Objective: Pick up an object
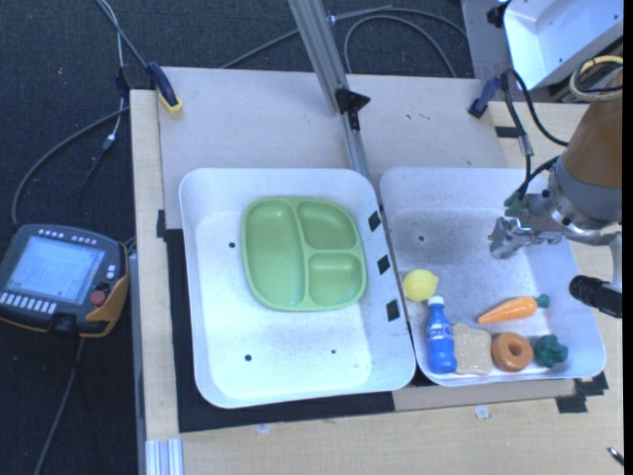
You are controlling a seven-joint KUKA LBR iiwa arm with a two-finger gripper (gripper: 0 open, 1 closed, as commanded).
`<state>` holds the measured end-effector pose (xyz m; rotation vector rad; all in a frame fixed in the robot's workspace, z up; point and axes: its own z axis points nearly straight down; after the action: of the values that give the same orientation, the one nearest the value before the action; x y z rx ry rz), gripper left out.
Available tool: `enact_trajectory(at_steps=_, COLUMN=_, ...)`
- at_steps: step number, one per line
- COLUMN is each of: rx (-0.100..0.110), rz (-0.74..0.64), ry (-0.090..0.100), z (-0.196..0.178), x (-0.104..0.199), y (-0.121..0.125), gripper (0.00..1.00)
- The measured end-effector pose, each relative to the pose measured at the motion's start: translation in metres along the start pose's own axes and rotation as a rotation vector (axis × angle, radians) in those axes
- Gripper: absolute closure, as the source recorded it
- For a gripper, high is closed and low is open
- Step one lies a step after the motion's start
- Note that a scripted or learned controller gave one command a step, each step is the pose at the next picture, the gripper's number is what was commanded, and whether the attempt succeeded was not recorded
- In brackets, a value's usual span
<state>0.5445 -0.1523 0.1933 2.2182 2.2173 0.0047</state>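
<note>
**Pincer poised over the right bin, nothing taken yet**

The pincer (506, 234) hangs over the bare upper part of the right bin (465, 191), with nothing between its fingers; whether they stand apart or together I cannot tell. The pickable things crowd that bin's near edge: a lemon (420, 284), a blue bottle (439, 336) lying against a slice of bread (473, 349), a doughnut (512, 351), a carrot (508, 310) and a green piece (550, 348). The left bin (287, 364) holds a green divided plate (304, 253). Judging by position, the carrot is nearest and lies free of its neighbours.
</note>
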Motion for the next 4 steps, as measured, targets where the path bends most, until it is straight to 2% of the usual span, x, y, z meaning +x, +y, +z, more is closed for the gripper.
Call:
enact_trajectory(at_steps=1, rx=0.002, rz=-0.002, ry=0.001, z=-0.024, x=0.0, y=0.001, gripper=1.0)
enact_trajectory(at_steps=2, rx=0.008, rz=-0.006, ry=0.005, z=-0.016, x=0.052, y=-0.001, gripper=1.0)
enact_trajectory(at_steps=4, rx=0.005, rz=-0.007, ry=0.004, z=-0.039, x=0.151, y=-0.009, gripper=1.0)
